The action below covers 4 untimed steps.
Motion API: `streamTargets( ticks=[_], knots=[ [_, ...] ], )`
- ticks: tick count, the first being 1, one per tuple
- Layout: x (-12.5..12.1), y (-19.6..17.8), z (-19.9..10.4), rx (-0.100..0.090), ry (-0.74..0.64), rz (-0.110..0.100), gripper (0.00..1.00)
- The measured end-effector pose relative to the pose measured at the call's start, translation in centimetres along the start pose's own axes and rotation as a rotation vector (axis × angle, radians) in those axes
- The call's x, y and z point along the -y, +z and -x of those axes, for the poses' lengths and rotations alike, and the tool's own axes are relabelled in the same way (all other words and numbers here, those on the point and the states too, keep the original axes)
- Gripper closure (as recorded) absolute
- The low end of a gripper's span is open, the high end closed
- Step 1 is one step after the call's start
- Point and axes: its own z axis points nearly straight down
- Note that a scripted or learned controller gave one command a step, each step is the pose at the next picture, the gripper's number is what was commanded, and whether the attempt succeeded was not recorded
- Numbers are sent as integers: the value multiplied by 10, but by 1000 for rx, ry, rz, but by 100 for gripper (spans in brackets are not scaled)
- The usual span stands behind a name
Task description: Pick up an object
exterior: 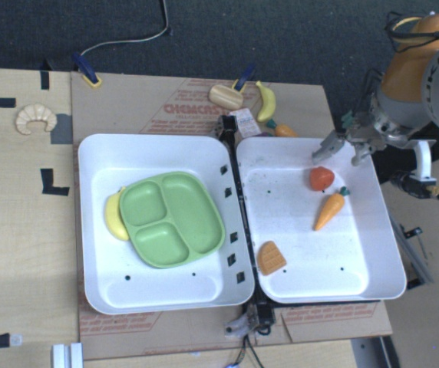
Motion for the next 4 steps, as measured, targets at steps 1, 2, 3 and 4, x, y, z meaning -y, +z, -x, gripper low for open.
streamTargets(
  ticks=[1, 2, 3, 4],
  knots=[
    [-9, 77, -17, 0, 0, -3, 0],
    [82, 99, -33, 0, 1, 2, 0],
    [29, 99, -70, 1, -2, 7, 0],
    [93, 99, -24, 3, 2, 5, 0]
  ],
)
